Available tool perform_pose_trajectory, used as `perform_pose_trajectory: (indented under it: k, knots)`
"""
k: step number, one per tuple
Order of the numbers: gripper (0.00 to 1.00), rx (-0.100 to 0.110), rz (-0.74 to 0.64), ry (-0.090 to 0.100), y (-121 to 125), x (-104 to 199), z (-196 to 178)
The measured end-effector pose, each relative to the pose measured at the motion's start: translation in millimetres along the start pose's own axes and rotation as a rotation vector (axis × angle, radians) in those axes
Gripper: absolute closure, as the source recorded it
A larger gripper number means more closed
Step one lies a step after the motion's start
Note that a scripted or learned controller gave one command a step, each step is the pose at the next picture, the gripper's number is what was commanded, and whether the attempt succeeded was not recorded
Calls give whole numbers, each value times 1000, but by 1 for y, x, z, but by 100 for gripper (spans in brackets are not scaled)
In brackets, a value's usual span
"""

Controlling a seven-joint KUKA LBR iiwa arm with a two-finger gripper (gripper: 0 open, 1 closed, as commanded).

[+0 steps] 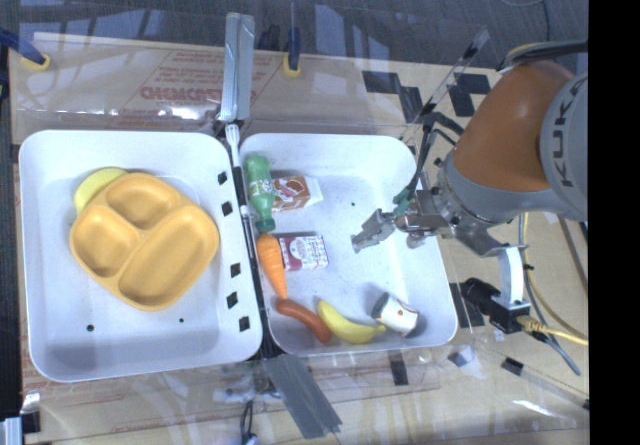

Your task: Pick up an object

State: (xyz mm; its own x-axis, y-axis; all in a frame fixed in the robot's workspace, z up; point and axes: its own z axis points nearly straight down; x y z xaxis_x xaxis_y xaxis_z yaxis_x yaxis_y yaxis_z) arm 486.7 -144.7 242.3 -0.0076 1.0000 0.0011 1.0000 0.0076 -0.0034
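Observation:
My gripper [368,231] hangs above the bare middle of the right bin [345,153], open, with nothing between its fingers. Along that bin's left wall lie a green bottle [260,191] and an orange carrot [271,263]. A brown and white carton [292,192] sits beside the bottle. Left of the gripper rests a small red and white box [303,252]. Near the front wall are a red sausage [303,319], a yellow banana [349,325] and a small white and grey can [395,313], which is below the gripper.
The left bin [60,333] holds a yellow divided plate [145,238] with a pale yellow piece [95,183] under its far left rim. A ridge with black tabs [232,233] separates the bins. The arm's orange band [510,128] rises at the right.

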Motion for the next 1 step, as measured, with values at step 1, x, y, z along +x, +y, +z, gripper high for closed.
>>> perform_pose_trajectory:
  k: [1]
  knots:
    - [0, -2, -46, -1, 13, 0, -42]
